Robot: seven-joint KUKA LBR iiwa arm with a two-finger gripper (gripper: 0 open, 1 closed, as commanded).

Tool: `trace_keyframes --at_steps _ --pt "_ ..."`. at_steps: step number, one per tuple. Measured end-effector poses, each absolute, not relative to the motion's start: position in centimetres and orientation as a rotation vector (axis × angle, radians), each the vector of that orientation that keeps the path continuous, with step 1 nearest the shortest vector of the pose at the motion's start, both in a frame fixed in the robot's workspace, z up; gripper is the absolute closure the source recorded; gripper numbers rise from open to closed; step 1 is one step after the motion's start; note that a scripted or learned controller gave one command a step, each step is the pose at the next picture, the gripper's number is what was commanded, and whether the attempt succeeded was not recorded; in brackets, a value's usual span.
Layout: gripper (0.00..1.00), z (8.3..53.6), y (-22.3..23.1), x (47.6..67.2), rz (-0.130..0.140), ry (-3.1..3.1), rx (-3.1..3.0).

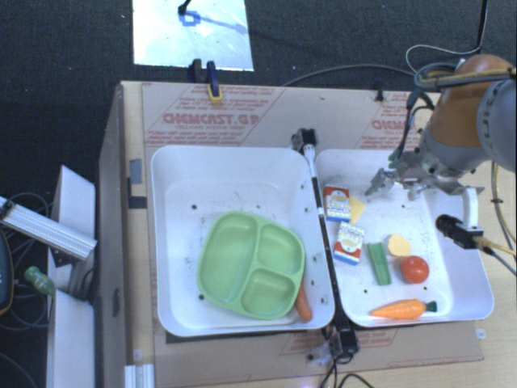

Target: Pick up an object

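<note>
The right bin point(460, 301) holds several toy foods: two small red-and-white cartons point(336, 201) point(349, 243), a yellow wedge point(357, 210), a green stick point(380, 263), a yellow piece point(398, 245), a red tomato point(414, 269) and an orange carrot point(398, 309). My gripper point(398, 184) hangs over the back part of this bin, right of the upper carton and behind the yellow piece. Its fingers look spread apart, with nothing between them.
The left bin point(182, 192) holds a green divided plate point(253, 263) and a small brown sausage point(303, 305) at the plate's right edge. A black divider rail point(319, 217) runs between the bins. Cables point(493, 245) trail at the right bin's far side.
</note>
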State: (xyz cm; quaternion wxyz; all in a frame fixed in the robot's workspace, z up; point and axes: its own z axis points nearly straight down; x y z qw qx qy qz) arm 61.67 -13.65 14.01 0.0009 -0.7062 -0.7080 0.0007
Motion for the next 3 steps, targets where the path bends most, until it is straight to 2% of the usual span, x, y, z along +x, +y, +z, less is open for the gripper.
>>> trace_keyframes --at_steps 1,2,3 --pt "0.00 8.8 -11.2 65.7 -0.009 -2.232 -2.222" --pt "0.00 8.5 -8.9 66.9 -0.004 -2.229 -2.217" --pt "0.00 8.6 -10.1 66.9 -0.004 -2.225 -2.222"
